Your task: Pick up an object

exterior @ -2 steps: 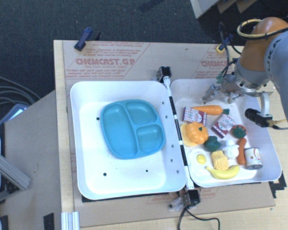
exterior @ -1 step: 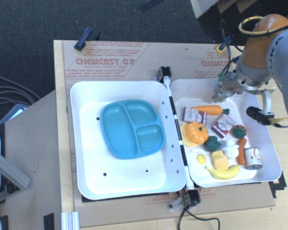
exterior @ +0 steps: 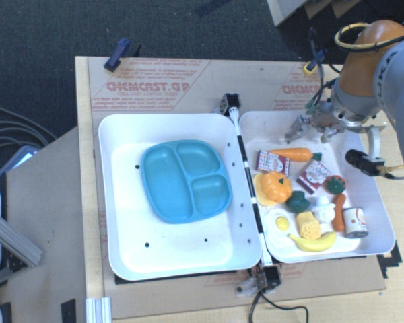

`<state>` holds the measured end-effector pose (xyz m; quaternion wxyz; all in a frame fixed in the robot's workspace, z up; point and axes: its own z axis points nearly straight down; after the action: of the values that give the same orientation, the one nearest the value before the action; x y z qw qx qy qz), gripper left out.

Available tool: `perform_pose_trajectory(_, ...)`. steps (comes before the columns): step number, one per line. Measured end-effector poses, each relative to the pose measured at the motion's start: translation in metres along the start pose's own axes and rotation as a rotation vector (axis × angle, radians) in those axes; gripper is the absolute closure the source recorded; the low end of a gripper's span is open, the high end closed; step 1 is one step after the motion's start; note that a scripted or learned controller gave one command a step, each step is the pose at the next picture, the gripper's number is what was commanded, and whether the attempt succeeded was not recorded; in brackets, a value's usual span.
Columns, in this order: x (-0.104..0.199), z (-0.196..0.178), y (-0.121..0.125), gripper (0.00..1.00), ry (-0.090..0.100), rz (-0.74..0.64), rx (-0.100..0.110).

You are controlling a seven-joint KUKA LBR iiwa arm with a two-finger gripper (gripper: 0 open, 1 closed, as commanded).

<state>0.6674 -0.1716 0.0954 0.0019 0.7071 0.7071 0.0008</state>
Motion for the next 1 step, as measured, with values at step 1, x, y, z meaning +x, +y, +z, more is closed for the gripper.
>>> perform_pose_trajectory(1, 0.0214, 0.0106, -0.0009, 0.00, 0.002, -0.001, 0.006)
